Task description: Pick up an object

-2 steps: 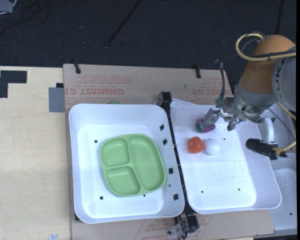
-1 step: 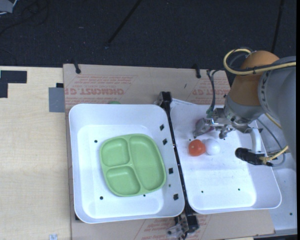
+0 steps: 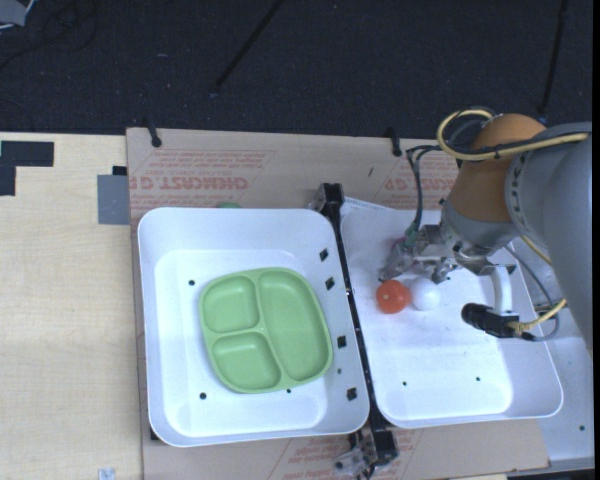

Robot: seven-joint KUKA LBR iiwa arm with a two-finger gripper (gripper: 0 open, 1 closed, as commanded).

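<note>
In the right bin (image 3: 460,388) an orange-red ball (image 3: 391,296) and a small white ball (image 3: 426,295) lie side by side, touching or nearly so. My gripper (image 3: 418,266) hangs low over the bin's upper middle, just above and behind the two balls. Nothing shows held in it. The grey arm with its orange band (image 3: 490,183) reaches in from the right.
A green divided plate (image 3: 265,328) with three compartments lies in the left bin (image 3: 170,268). A black divider (image 3: 345,308) runs between the bins. Bare white floor takes up the front half of the right bin.
</note>
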